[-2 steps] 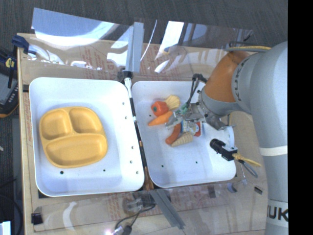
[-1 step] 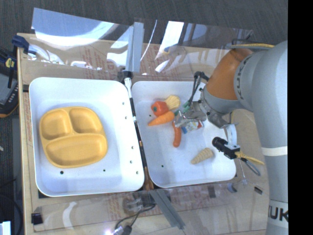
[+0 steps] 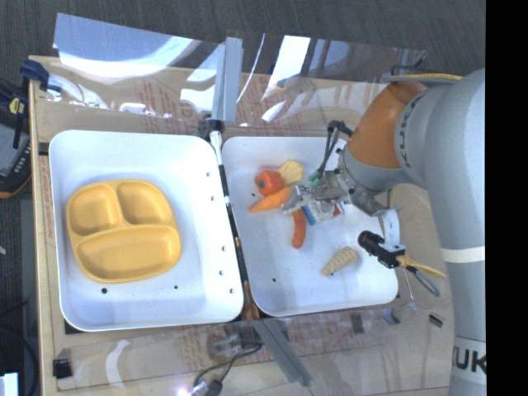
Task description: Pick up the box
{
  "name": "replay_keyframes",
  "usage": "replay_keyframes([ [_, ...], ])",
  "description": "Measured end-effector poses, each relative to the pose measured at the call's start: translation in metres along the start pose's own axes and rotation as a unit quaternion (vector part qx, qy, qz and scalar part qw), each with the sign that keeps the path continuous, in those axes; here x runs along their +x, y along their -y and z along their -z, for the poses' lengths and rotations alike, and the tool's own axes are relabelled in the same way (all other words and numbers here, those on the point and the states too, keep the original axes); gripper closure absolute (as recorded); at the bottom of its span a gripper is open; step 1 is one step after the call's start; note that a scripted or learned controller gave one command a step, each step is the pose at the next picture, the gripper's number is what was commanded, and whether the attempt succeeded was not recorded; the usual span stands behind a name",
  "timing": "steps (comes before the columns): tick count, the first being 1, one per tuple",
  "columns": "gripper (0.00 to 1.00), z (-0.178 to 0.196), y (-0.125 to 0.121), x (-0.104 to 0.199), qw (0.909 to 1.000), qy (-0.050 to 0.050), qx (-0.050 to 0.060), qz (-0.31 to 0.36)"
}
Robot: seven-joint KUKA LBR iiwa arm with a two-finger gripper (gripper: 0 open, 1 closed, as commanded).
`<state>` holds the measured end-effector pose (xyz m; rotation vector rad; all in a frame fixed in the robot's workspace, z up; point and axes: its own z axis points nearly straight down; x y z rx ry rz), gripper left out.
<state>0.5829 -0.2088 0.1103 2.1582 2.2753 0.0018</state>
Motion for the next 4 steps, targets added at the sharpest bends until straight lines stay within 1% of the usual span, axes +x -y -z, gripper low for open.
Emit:
replay_keyframes([
  [3,0.00,0.000,0.000,0.000,1.0000,0.000,0.000,0.000],
  [4,0.00,-0.013,-0.015,-0.003,1.0000,0.000,-0.001,0.000],
])
